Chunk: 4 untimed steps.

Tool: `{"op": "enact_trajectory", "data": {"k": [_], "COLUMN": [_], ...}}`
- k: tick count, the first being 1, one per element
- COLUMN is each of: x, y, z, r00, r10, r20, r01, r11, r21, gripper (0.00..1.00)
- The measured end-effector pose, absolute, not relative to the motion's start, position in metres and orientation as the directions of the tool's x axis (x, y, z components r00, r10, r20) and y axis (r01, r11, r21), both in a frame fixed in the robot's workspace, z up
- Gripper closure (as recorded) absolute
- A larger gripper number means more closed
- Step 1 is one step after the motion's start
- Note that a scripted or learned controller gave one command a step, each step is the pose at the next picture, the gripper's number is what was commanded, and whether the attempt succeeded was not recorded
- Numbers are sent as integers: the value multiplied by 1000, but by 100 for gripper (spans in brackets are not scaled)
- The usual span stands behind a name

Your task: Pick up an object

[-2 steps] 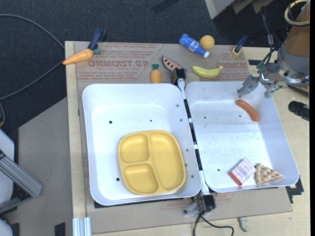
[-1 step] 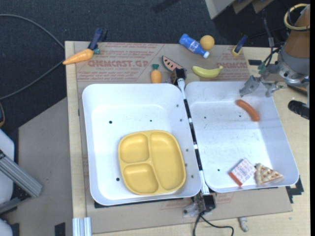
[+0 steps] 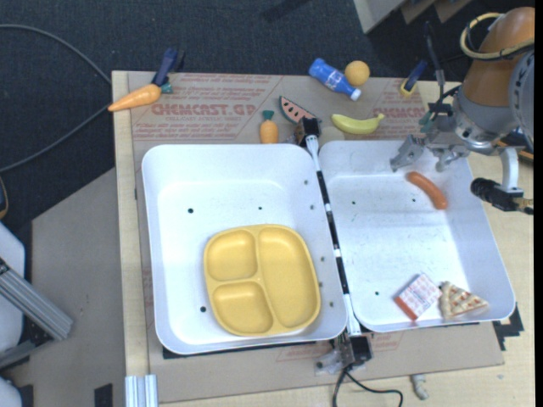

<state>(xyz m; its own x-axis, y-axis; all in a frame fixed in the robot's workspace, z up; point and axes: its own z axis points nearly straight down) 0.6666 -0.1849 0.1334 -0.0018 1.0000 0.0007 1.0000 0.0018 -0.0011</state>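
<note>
- Grey two-finger gripper poised at about 1 o'clock in the right shallow white plastic bin, fingers spread wide, nothing between them.
- Small orange-red toy sausage lying on the bin floor just beside the fingertips, toward 5 o'clock from the tool; probably the target, judging by closeness.
- Pick not yet made: no contact visible, so lowering, closing and lifting all left to do.
- Nearest obstruction likely the bin's far wall, close behind the tool; sausage otherwise free of neighbours.
- Further out in the same bin, at 5 o'clock: red-and-white flat packet touching or just beside a tan toy pizza slice, well apart from the sausage.
- Left shallow white plastic bin holding a yellow three-compartment plastic plate toward its 6 o'clock side.
- On the cardboard beyond the bins, toward 12 o'clock: yellow toy banana, blue toy bottle beside a small orange ball, toy watermelon slice, small orange toy.
- Orange toy carrot at the bench's 10 o'clock corner, out of the way.
</note>
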Motion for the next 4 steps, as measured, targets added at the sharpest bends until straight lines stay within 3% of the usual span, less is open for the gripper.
{"op": "enact_trajectory", "data": {"k": [1,2,3,4], "x": [649,667,668,663], "y": [-192,-208,-208,-139], "z": [144,84,95,126], "r00": [0,-1,-3,-1], "r10": [1000,1000,1000,1000], "r20": [-1,3,-1,1], "r01": [1000,1000,1000,1000], "r11": [0,1,3,1], "r21": [-1,-2,2,0], "gripper": [0,0,100,100]}}
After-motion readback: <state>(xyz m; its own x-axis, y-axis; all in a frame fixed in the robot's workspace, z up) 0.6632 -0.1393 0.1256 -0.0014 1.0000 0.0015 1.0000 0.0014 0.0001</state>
